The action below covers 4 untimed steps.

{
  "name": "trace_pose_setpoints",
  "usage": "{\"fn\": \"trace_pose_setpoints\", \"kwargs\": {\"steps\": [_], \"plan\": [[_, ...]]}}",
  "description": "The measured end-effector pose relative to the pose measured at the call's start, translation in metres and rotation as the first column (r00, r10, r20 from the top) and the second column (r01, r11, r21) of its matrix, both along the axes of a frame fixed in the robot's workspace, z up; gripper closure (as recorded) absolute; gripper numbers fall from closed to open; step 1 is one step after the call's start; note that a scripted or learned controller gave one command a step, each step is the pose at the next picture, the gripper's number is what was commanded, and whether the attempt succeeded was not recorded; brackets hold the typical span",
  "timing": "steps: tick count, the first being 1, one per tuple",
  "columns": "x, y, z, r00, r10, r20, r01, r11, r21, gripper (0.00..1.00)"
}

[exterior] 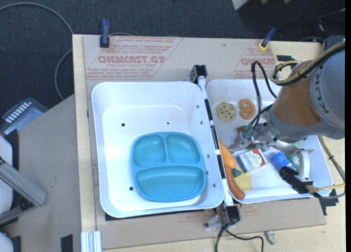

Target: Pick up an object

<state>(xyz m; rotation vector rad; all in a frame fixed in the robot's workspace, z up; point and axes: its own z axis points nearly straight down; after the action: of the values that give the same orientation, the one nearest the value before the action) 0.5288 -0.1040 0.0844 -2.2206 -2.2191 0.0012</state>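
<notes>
My gripper (249, 135) hangs low over the middle of the right bin (230, 89), below the grey and orange wrist. Just under it lies a small white and red carton (252, 161). An orange carrot (227, 157) lies along the bin's left wall, with a yellow block (243, 182) and a reddish sausage (236, 188) toward the front. A brown cookie (225, 111) and an orange ring-shaped piece (247, 108) rest at the back of the bin. A blue object (279, 160) lies to the right of the carton.
The left bin (109, 102) holds a blue divided plate (167, 166). A black clip (198, 72) joins the two bins at the back. The arm covers the right bin's right half.
</notes>
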Motion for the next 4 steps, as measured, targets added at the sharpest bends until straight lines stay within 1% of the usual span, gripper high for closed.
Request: {"fn": "trace_pose_setpoints", "kwargs": {"steps": [1,2,3,4], "plan": [[0.01,0.008,0.0,1.0,0.0,0.005,0.0,1.0,-0.003,0.0],[0.0,0.007,0.001,1.0,0.0,0.002,0.0,1.0,-0.002,0.0],[0.027,0.01,0.0,1.0,0.001,0.003,-0.001,1.0,-0.002,0.0],[0.013,0.003,0.0,1.0,0.0,0.0,0.0,1.0,0.0,0.0]]}}
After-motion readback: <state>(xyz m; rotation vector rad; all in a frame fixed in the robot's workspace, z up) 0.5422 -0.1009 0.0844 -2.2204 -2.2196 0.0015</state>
